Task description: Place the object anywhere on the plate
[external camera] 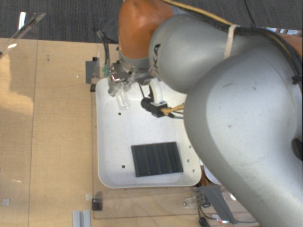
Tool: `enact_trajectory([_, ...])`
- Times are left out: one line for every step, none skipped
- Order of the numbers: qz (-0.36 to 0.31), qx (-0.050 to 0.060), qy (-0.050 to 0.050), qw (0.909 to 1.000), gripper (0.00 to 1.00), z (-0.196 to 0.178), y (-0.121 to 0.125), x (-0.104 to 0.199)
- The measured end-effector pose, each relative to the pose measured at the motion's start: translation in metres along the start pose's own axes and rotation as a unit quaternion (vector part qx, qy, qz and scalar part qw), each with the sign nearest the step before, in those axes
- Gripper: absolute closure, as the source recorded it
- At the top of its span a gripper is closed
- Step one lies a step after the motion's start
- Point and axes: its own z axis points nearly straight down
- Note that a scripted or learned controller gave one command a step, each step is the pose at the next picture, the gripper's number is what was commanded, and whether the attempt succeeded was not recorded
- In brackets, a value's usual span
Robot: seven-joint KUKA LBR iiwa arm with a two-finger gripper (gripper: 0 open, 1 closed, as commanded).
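A wooden bench point(47, 126) is seen at the left, bearing a white bin point(113, 145). The gripper point(119, 94) is positioned over the bin's upper left corner; whether it is clenched or released cannot be told. A dark ridged rectangular object point(156, 159) is seen lying flat on the bin floor, well apart from the gripper

Evenly and fairly brightly lit, apparently from overhead. Warm pale patches on the wooden table point(47, 126) at the left edge and upper left of the frame, with a small bright glint at the top left corner. White bin point(113, 145) close to overexposed, little surface detail left. Soft, short shadows beneath the arm point(227, 108) at centre. Broad soft highlights on the grey arm casing and its orange band point(137, 27). Arm looming large and slightly soft at right; overall sharpness moderate, mild grain in the dark floor along the top.
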Motion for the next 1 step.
enact_trajectory([-0.024,-0.002,-0.001,0.9997,1.0,-0.082,0.0006,-0.0016])
